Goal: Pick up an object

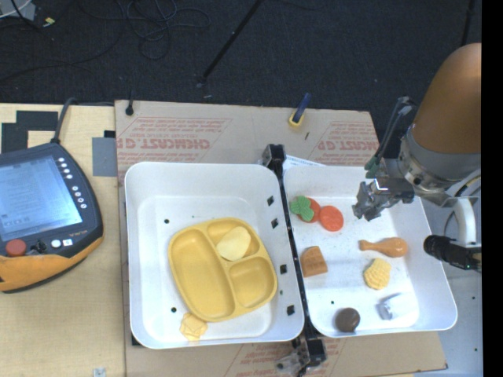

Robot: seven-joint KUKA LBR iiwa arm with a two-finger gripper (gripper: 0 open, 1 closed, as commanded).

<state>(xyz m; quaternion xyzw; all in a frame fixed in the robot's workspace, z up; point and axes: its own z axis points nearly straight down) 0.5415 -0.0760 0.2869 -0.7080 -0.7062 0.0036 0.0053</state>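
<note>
Poised above the right bin (pixel 440 312), the gripper (pixel 369 204) hangs at the end of the grey arm (pixel 444 132), which leans in from the right with its orange band uppermost and its wrist tipped down toward the bin's far half; whether it is spread or closed I cannot tell from this angle, and nothing shows clasped in it. Beneath it, the right bin serves as the stock of loose pieces, any of which could be the one to lift. These lie apart from one another, which should leave room to close on one alone: a chicken drumstick (pixel 385 247) nearest the gripper, a tomato (pixel 331 218) touching a green vegetable (pixel 302 206), a yellow corn piece (pixel 377 273), a brown bread chunk (pixel 313 261), a dark round piece (pixel 346 319) and a small grey piece (pixel 387 308). In the left bin (pixel 149 210) a yellow divided tray (pixel 196 273) holds a pale slice (pixel 233 244).
</note>
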